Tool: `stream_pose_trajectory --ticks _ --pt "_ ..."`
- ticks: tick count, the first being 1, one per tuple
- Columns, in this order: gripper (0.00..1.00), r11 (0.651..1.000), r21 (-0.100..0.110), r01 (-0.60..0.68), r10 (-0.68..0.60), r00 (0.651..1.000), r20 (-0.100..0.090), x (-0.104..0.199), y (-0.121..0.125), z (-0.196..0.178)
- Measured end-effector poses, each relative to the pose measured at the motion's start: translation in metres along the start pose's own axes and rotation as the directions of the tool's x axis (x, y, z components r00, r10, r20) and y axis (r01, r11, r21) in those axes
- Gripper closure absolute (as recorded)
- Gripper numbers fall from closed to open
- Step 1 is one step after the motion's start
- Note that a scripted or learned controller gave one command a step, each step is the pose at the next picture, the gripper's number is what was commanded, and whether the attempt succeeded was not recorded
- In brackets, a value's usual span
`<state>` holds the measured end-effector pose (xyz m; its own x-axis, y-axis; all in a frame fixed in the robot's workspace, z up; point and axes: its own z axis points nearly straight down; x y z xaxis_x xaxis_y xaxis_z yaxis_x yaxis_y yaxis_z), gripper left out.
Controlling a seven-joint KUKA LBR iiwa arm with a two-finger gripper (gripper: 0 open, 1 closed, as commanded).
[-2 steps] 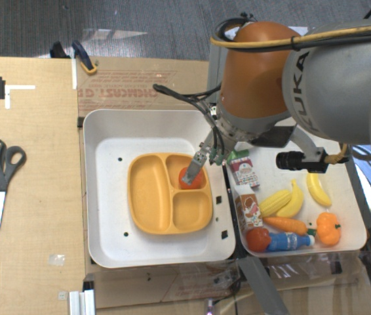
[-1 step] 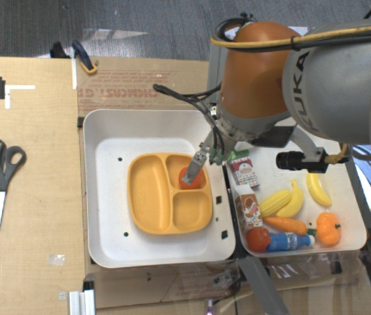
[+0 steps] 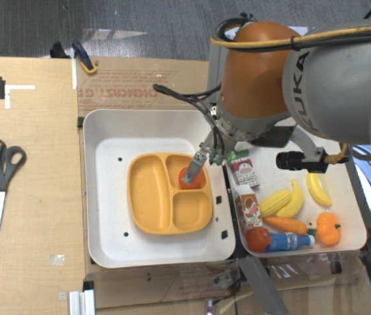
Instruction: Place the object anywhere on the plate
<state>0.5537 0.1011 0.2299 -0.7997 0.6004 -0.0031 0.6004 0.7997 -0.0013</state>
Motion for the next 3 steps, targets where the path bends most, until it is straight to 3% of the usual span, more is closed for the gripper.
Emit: stream_pose_trajectory --ticks 3 --pt "0.00 1.000 0.000 0.000 0.000 1.000 0.000 0.0000 0.0000 0.0000"
